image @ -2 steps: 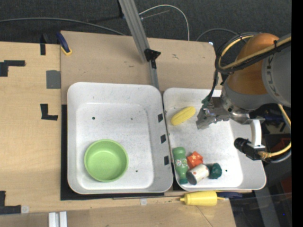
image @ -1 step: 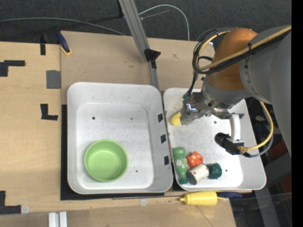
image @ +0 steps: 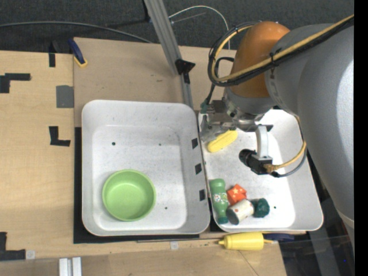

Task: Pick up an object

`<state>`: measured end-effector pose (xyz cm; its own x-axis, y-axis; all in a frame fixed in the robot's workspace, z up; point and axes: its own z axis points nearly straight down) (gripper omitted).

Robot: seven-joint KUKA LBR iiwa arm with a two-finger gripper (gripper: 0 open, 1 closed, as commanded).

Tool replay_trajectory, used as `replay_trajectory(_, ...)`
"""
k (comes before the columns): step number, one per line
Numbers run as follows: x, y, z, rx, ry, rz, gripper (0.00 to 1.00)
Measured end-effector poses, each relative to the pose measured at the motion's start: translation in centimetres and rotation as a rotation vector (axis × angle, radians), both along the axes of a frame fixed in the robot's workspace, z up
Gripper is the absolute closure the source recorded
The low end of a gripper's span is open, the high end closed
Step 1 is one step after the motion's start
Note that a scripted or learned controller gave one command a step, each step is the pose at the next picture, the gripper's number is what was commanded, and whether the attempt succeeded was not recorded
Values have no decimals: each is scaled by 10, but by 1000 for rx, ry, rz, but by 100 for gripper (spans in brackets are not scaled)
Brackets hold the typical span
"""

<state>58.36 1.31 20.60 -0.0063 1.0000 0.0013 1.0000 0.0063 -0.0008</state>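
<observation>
I've got the end effector [image: 221,132] low in the right bin [image: 287,211], at its 10 o'clock corner, right over the yellow corn-shaped piece [image: 222,141]. Can't tell if it's clenched or released; the wrist blocks my view, so I'm not calling a grasp. The corn sits tilted, just beside the wall shared with the left bin [image: 115,114].

Risks as I judge them:
- Corn is hard against the divider: one side may land on the rim or shove the piece into the wall rather than close around it.
- Rounded shape, likely to roll or squirt out.
- Black cable fitting [image: 256,161] hangs at 5 o'clock of the corn and could snag.

Room: centre of the right bin is open. Clutter is at its 7 o'clock: green can [image: 217,198], red piece [image: 236,193], white cylinder [image: 241,210], dark green piece [image: 261,207], all touching or nearly. Yellow bottle [image: 244,241] lies on the counter [image: 34,154] outside the front rim. Left bin holds a green bowl [image: 129,195] at 7 o'clock.
</observation>
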Motion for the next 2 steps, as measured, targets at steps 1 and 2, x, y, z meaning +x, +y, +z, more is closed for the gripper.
replay_trajectory(1, 29, 39, 2, 0, -1, -1, 100)
replay_trajectory(2, 55, 79, 4, 0, -1, -1, 100)
